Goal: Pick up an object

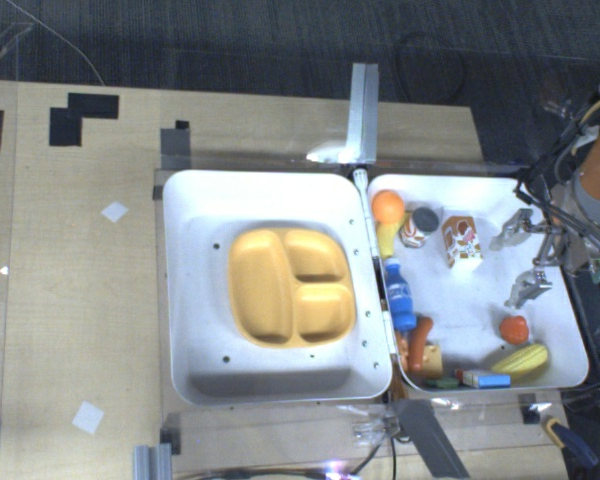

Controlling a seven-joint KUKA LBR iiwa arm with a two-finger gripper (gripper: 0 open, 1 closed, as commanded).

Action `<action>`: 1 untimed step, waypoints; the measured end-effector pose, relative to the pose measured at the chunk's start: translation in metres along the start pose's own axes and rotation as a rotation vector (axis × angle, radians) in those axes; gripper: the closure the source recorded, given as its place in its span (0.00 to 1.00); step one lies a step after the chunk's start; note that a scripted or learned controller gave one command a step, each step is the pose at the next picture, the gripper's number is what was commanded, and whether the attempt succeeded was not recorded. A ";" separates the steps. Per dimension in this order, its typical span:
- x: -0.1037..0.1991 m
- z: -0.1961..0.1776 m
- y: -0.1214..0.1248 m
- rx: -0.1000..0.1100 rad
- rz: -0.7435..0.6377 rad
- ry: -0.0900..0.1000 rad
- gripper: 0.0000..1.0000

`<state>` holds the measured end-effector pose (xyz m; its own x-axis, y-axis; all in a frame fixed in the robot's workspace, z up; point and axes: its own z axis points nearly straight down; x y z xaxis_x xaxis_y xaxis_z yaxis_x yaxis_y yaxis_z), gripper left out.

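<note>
Gripper (525, 258) at 3 o'clock over right bin (540, 193), fingers (510, 230) apart, empty; red ball (514, 328) just below.

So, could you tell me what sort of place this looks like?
Probably a robotics lab bench for grasping trials: two white bins side by side, a yellow divided tray in one, toy food like an orange beneath the gripper.

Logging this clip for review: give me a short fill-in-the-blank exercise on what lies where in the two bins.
1. The yellow tray lies in the ____ bin.
2. The gripper is over the ____ bin.
3. The orange sits at that bin's far-____ corner.
4. The tomato lies just beyond the ____, at the near edge.

Missing words: left; right; left; corn
</note>
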<state>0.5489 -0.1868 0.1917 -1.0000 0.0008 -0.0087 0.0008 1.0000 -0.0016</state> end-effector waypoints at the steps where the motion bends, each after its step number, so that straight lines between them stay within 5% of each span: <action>1: 0.035 0.020 0.105 -0.004 -0.184 0.002 0.00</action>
<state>0.5146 -0.0818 0.1717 -0.9833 -0.1820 -0.0070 -0.1820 0.9833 0.0012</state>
